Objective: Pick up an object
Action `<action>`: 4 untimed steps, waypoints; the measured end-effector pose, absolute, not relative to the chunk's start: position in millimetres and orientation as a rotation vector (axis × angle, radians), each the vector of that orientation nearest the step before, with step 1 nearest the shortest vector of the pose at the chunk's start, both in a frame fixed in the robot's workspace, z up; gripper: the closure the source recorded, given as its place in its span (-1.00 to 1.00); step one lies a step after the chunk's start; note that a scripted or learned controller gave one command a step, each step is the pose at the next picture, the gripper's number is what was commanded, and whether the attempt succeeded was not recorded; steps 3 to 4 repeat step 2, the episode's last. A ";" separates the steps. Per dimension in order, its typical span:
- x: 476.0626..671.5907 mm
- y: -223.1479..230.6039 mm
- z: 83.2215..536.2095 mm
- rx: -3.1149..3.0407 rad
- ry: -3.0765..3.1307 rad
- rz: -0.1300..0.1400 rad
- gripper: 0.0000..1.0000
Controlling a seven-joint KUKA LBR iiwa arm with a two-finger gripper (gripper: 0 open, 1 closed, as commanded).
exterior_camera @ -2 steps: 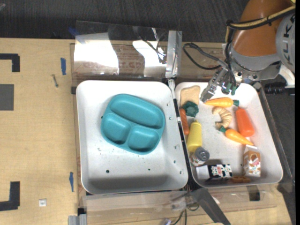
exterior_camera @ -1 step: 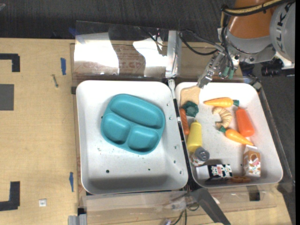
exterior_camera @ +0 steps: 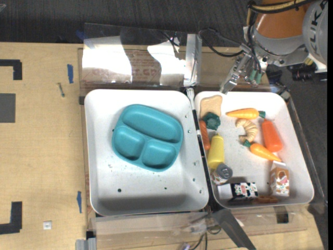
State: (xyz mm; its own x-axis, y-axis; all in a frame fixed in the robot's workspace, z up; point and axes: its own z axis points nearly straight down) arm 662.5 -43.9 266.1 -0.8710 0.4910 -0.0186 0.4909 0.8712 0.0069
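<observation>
The claw point(exterior_camera: 232, 83) was poised above the right bin's point(exterior_camera: 301, 139) far rim, nothing held; how wide it stood could not be told. A carrot point(exterior_camera: 242, 113) lay nearest below, best approached squarely across its width.

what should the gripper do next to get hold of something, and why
Probably descend toward the toast slice. The gripper hangs above the right bin's back rim with nothing between its fingers, and the toast is the nearest item, lying flat in that corner with some bare floor to its right.
</observation>
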 end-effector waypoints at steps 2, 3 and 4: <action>601.9 -74.7 190.3 0.552 3.094 0.001 1.00; 601.9 -74.7 190.3 0.552 3.094 0.001 1.00; 601.9 -74.7 190.3 0.552 3.094 0.001 1.00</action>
